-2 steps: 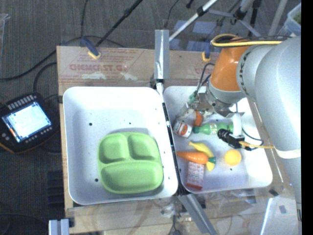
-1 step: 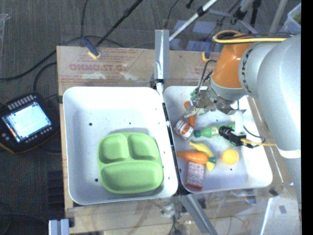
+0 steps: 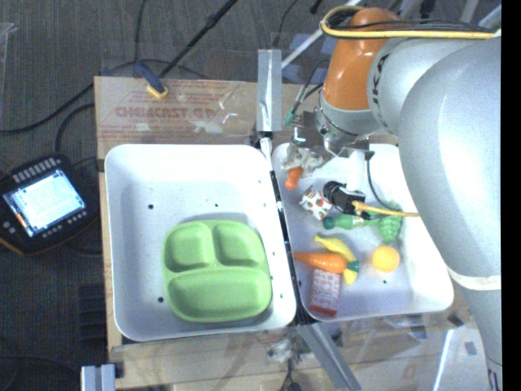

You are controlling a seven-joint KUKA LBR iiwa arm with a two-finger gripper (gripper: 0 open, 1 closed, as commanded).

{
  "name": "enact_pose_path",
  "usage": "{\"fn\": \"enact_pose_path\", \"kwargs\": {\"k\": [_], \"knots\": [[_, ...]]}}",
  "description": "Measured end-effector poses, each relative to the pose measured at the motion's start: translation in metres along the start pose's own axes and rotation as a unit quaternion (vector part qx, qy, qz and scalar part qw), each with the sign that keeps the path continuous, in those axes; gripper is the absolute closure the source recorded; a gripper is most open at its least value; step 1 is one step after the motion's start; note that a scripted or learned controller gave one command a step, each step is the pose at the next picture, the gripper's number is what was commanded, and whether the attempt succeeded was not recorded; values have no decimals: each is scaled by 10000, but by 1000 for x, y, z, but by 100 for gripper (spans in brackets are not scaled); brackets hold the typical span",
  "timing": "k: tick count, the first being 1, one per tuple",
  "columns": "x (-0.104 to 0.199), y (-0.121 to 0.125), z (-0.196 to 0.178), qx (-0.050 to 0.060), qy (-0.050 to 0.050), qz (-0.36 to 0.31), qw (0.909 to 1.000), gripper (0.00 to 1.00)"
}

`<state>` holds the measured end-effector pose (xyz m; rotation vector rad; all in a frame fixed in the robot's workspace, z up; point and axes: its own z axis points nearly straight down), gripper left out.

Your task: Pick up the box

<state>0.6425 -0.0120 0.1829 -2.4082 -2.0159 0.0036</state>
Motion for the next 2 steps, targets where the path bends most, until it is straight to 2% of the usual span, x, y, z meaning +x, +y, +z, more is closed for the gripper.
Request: {"fn": "enact_pose_path", "kwargs": {"k": [1,2], "knots": [[-121,16,65,0,-10,-1488,9889,100],[-63,-57,1,8,8,-414,9991,100]]}}
